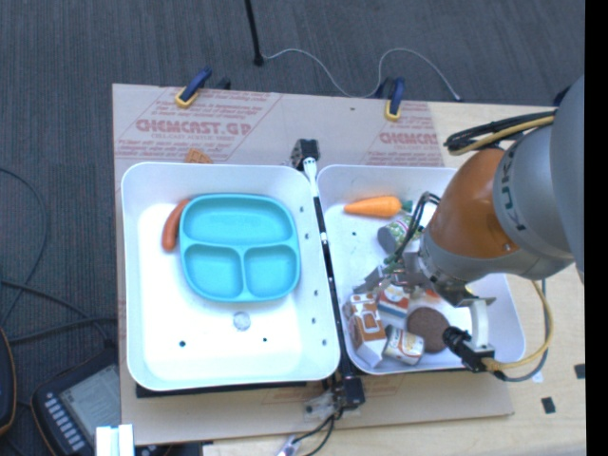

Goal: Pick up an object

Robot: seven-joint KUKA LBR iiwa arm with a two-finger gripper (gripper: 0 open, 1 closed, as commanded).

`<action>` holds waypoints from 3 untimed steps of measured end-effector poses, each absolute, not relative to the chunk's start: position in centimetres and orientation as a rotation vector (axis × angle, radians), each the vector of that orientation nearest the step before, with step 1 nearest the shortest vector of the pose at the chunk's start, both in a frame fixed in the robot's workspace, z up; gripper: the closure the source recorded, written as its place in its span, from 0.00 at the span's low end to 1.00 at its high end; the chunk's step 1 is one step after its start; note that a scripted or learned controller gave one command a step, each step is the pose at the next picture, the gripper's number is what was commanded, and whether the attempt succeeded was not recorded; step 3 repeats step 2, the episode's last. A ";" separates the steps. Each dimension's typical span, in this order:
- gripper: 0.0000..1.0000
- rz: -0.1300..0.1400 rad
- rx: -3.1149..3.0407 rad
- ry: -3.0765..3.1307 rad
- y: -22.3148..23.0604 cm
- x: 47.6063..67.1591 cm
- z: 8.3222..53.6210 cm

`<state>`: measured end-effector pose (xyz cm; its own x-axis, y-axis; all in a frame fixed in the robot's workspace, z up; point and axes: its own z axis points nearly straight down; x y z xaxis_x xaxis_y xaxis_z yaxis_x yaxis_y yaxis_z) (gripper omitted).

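Note:
My gripper (394, 275) is low in the right bin (503, 335), down among a heap of small toy items. Right by it lie a white and orange box (365, 317), another small box (405, 348) and a brown round disc (429, 325). An orange carrot (372, 205) rests at the far end of this bin. A grey-green item (393, 233) sits just beyond the gripper. The arm's wrist hides what is directly beneath it.
The left bin (152, 350) holds a blue divided plate (239, 247), with a reddish sausage (171, 226) along its left side. A black ridge (321, 245) separates the bins. Two clamps (194, 85) (394, 98) hold the board at the far edge.

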<state>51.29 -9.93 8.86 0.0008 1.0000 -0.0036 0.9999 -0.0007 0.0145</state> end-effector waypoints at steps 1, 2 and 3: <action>1.00 0.012 2.214 2.210 -10.0 51.3 9.9; 1.00 -0.001 2.220 2.223 -4.7 49.0 19.8; 1.00 -0.001 2.220 2.223 -4.7 49.0 19.8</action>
